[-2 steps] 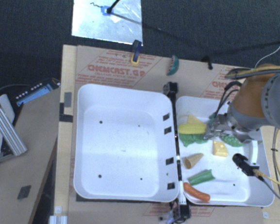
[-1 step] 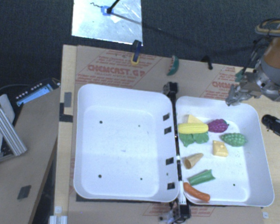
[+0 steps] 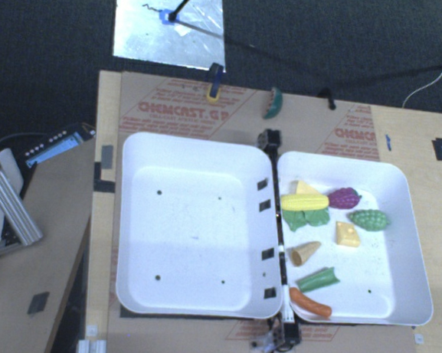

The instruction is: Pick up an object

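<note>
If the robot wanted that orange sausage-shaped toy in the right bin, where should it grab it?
Probably across the middle of the orange sausage-shaped toy, coming straight down. It lies flat and slim, so fingers can close across its narrow width. Its left end sits close to the right bin's dividing wall, so the middle leaves more room.

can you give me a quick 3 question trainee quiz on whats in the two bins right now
1. True or false: the toy items all lie in the right bin.
2. Which item lies closest to the right bin's near edge? A) purple grapes B) orange sausage C) cheese wedge
3. Fill in: the yellow corn cob rests partly on a green ____.

Key:
1. True. The left bin shows bare white floor.
2. B. It lies by the near wall, just below the green pepper.
3. Leafy vegetable, likely lettuce.
</note>
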`<action>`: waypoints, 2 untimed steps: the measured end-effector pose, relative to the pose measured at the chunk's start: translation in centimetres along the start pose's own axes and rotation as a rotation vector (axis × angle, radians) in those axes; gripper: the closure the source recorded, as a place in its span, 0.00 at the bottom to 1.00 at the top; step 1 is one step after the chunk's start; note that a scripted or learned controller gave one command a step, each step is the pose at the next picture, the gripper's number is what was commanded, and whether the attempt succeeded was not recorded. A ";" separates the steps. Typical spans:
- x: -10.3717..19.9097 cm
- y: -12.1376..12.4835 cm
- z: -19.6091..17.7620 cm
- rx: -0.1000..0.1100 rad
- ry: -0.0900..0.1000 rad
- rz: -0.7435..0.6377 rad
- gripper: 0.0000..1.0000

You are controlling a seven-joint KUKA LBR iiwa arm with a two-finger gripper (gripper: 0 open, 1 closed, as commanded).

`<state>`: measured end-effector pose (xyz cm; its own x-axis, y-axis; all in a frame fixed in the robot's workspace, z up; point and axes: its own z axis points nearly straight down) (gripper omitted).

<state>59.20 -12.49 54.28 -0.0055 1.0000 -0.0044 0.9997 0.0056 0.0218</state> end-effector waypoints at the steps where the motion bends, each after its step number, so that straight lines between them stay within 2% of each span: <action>1: 5.5 -6.9 11.8 0.032 0.008 -0.002 1.00; 2: 9.0 -8.3 29.5 0.032 0.006 0.002 1.00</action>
<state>51.54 -3.66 24.55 -0.0034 1.0000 0.0019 0.9999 0.0034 -0.0106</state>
